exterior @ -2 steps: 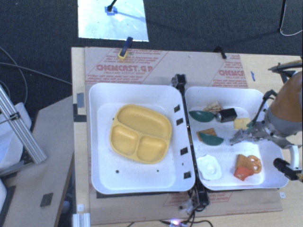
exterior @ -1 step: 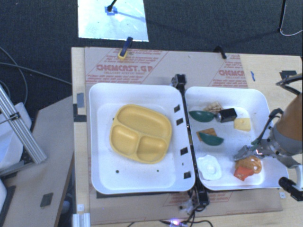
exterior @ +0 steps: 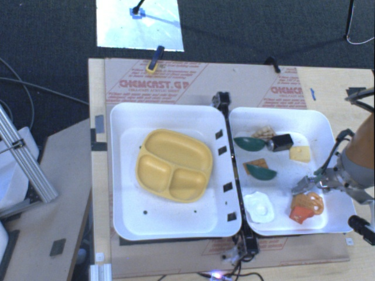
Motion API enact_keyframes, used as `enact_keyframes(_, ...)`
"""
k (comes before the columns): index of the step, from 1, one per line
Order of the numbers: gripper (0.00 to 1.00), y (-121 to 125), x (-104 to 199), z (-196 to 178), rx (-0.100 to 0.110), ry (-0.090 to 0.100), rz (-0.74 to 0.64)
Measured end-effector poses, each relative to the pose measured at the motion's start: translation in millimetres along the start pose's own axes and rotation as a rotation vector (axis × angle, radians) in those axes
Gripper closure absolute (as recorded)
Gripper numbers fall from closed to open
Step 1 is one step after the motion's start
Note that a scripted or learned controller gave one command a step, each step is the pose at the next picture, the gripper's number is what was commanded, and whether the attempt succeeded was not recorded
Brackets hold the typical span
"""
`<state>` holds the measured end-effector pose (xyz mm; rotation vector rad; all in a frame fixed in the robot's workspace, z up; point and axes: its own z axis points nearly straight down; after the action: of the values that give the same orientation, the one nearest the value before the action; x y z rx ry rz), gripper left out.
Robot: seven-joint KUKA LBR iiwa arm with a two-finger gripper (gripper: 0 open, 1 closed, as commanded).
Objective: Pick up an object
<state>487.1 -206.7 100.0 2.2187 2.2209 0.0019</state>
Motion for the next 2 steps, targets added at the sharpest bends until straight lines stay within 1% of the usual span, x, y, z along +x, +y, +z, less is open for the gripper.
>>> enact_keyframes(1, 0.00, 75, 1, 16, -0.005, -0.002, -0.007)
enact_keyframes(2, 0.00, -5, 0, 16, 0.008, 0.003, 0.004)
